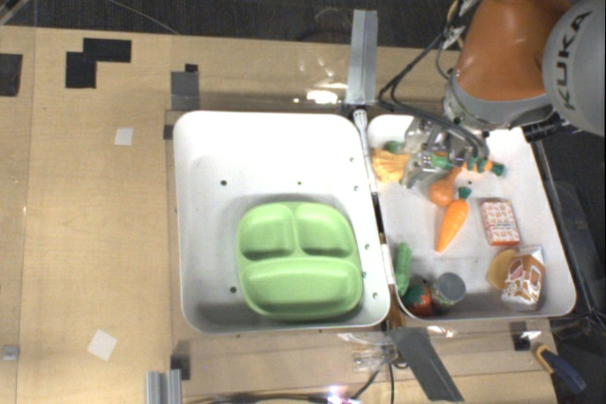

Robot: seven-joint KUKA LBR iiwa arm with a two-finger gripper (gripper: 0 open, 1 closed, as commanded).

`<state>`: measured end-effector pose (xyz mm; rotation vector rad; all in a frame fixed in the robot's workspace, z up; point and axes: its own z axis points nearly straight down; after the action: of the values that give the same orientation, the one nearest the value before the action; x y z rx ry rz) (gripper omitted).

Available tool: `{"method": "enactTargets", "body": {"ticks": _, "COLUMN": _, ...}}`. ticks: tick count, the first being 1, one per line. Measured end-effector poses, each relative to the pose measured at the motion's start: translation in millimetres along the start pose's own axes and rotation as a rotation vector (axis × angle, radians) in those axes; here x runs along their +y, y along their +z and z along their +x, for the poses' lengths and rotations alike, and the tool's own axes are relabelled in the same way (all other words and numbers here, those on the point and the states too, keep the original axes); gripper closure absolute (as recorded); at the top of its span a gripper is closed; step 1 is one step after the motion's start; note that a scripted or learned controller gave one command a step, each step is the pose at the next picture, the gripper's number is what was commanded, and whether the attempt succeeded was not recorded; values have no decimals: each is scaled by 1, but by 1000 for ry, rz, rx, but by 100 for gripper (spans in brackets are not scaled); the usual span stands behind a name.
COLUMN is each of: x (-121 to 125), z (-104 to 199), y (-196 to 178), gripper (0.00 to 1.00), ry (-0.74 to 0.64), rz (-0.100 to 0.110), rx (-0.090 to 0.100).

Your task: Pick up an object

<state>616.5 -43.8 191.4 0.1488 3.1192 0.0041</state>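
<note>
camera view: looking down at a slant on both bins, arm reaching in from the right edge.
gripper [437,158]: low over the back of the right bin [554,293], metal bits crowded together; fingers apart or together, honestly can't tell from up here, and nothing seen clamped between them.
likely target: small orange lump [442,193] just under and in front of the gripper, maybe touching the fingertips, too blurry to call.
carrot [453,222]: just in front of the gripper, lying slanted, top end right next to that orange lump.
doing it well: best to come straight down on one piece only, fingers straddling its narrow side, then lift slow; a grab across both orange things probably slips.
yellow piece [389,165]: just left of the gripper, hard against the bin's left wall, so little room for a finger on that side.
green bit [487,167]: just right of the gripper, partly tucked under it.
red-and-white packet [499,221]: in front and to the right, flat, out of the way.
snack bag [522,278]: further front-right, near the bin's corner, well clear.
round grey thing [450,286]: well in front, beside a red and green toy [413,290] at the front-left corner.
green tray [299,259]: far left in the left bin [204,156], not part of this grab.
cables [417,71]: looping behind the gripper off the orange wrist, worth watching on the lift.
</note>
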Motion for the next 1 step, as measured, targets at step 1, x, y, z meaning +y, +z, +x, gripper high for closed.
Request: {"method": "enactTargets", "body": {"ticks": 1, "x": 15, "z": -44, "y": -33, "gripper": 100, "ry": -67, "rz": 1, "rx": 4}}
